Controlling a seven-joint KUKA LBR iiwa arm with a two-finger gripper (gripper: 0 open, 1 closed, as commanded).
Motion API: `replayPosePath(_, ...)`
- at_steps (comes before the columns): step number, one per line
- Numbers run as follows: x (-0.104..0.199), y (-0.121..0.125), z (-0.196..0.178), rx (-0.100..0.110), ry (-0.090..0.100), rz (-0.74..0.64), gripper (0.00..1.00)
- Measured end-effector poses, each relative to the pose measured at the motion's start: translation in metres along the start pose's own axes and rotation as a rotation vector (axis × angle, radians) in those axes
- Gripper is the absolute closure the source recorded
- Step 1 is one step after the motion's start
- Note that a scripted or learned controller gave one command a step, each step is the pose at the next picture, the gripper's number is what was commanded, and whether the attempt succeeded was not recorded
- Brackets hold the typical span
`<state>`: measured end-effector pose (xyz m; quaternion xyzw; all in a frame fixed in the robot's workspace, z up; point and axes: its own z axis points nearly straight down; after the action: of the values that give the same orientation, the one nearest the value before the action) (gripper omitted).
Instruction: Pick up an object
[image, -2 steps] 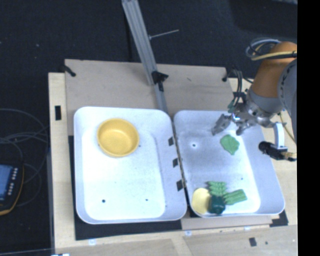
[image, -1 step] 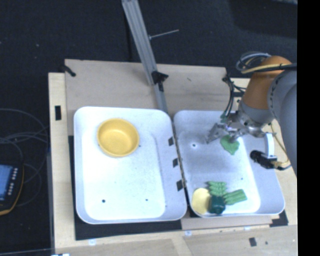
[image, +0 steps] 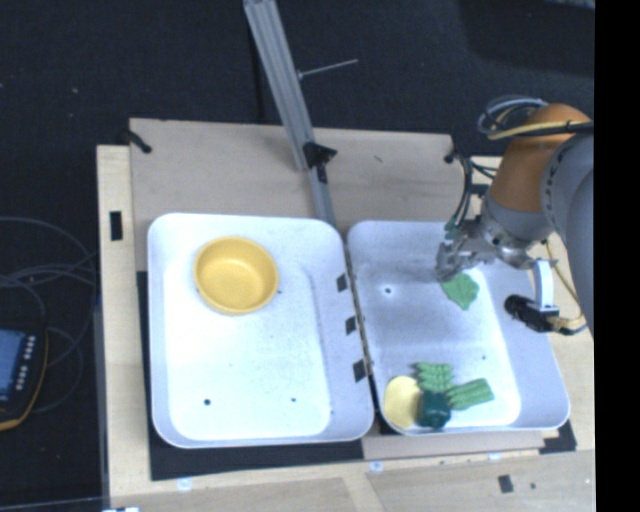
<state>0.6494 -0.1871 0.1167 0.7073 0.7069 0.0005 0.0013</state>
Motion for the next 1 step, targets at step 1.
replayPosePath(1,-0.0017,0.0031,-0.0429,-0.002,0.001,0.000,1.00)
